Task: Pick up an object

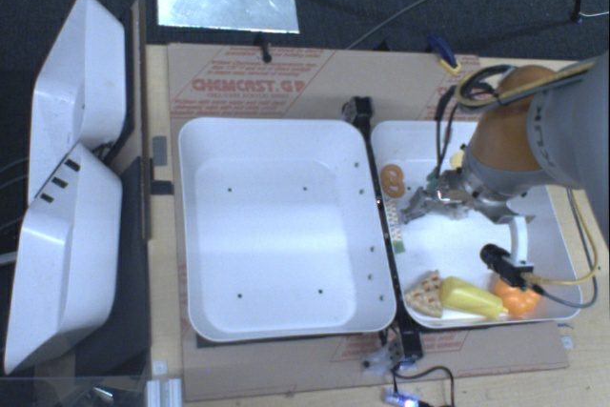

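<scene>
Look first at the right bin (562, 234), because everything you can pick lies there. The claw (416, 202) hangs low over the left part of this bin, close to its left wall, and it comes in from the right under the orange band of the arm (505, 133). I cannot tell whether the claw is wide or narrow; the metal parts are too small and blurred, and I see no object between them.

The nearest thing is the small pretzel-shaped piece (392, 178). It lies just beside the claw, toward the far left corner of the right bin, almost touching the left wall. It looks round, with no clear long axis, so the turning of the wrist should matter little. The wall could be a problem, I think, because a finger on that side has little room.

The other things lie along the near edge of the right bin. The yellow object (469, 298) has its long axis running left to right, roughly parallel to that edge. The tan wedge (426, 294) touches it on the left side, and the orange object (518, 299) sits at its right end, in the near right corner. These three are well apart from the claw, toward you.

The left bin (205, 205) holds nothing to grasp.
</scene>
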Robot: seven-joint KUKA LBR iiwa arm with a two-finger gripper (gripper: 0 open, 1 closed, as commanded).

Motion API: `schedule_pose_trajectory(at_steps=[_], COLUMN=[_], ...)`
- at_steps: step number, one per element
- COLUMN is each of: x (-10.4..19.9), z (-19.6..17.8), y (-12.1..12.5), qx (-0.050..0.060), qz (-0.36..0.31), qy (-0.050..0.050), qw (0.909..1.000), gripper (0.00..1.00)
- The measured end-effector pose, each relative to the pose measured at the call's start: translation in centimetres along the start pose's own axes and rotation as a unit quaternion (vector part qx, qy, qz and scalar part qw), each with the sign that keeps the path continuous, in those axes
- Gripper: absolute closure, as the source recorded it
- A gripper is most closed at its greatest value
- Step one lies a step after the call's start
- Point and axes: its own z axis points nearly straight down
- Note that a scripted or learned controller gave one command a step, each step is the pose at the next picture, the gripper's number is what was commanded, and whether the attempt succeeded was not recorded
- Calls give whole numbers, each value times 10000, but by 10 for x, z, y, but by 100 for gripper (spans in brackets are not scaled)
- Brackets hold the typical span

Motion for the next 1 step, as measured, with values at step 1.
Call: schedule_pose_trajectory(at_steps=[1], x=[0], z=[-12], y=[1], qx=[-18], qz=[4], qy=[-2], qw=[10000], gripper=[100])
